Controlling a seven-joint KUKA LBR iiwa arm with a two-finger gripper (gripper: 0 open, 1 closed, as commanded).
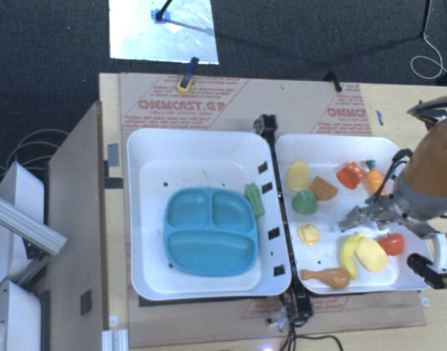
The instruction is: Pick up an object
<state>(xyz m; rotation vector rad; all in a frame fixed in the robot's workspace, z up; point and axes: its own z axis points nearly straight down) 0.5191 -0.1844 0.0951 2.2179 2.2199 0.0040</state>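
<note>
Now the gripper [352, 221] hangs low over the right bin [333, 149], jaws unreadable from here, apparently lining up on the banana [347, 252].

The red word "CHEMCAST" with "GP" after it is printed on the brown paper sheet [208, 101] covering the bench, once near the far edge behind the left bin [146, 196] and again, partly readable, behind the right bin [340, 146].

Bench [84, 196] bears left white bin [146, 269] and right white bin [333, 143], side by side.
</note>
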